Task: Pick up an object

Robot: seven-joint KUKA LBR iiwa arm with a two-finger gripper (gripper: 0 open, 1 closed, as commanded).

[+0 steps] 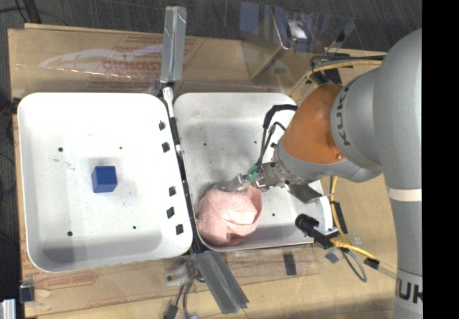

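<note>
Pink cloth bunched in right bin beneath gripper, grip state impossible to tell; blue cube in left bin.

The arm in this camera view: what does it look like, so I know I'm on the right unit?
The arm is bulky, rounded and grey, with an orange band above the wrist and dark KUKA lettering beside it. Thin black cables loop along the wrist toward the gripper, which looks metallic with a bit of green. Yellow cables run near the arm.
</note>
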